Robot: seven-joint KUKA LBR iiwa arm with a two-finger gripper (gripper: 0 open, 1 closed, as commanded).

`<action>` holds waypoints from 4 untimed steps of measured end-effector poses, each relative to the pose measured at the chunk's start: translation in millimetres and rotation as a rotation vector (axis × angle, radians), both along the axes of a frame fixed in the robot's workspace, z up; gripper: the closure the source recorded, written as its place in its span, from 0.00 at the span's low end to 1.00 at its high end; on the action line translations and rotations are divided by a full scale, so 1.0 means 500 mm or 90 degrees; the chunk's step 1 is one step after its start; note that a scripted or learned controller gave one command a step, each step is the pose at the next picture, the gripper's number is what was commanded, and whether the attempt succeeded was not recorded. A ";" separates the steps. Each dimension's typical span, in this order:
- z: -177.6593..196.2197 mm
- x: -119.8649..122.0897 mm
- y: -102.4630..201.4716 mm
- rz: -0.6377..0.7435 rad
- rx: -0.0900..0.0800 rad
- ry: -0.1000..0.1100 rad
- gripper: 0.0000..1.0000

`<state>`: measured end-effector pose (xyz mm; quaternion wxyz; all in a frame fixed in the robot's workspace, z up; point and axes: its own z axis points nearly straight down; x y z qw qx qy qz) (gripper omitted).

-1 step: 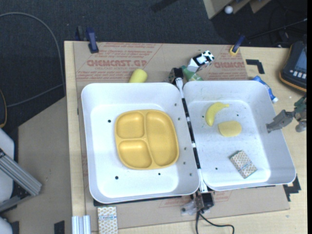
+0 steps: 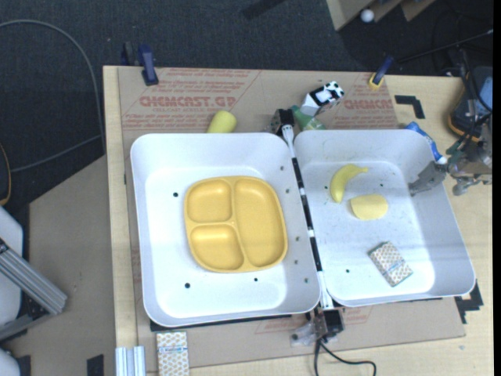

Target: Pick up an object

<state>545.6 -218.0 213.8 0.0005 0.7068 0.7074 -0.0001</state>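
Hand (image 2: 462,171) sits at the far right edge of the right bin (image 2: 438,245), over its rim, partly blurred and cut by the frame edge; can't tell its state from this view. Nothing visible in its grip.

Right bin contents: yellow banana (image 2: 345,182) near upper middle, curved, lying flat; yellow lemon-shaped piece (image 2: 368,207) just below and right of the banana, close but apart; small patterned box (image 2: 391,263) lower down, tilted diagonally, well apart from the other two. All three lie on the bin floor, left of the hand and not touching it.

Left bin (image 2: 156,233) holds a yellow divided plate (image 2: 235,223) w/ three compartments, roughly centred.

On the bench (image 2: 117,131), a cardboard sheet w/ red print lies under both bins. Beyond the bins: a yellow object (image 2: 222,121) just above the left bin's top edge, and a black-and-white toy (image 2: 325,95) near the gap btwn bins. Blue clamp (image 2: 146,64) at the bench's back-left edge, another clamp (image 2: 381,71) at back right. Second patterned box (image 2: 172,352) at the front edge, below the left bin.
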 end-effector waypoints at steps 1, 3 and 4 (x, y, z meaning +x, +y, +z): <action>-0.179 0.050 0.099 0.000 0.001 0.002 0.00; -0.225 0.086 0.157 0.001 -0.003 -0.010 1.00; -0.056 0.113 0.318 0.001 0.001 -0.001 1.00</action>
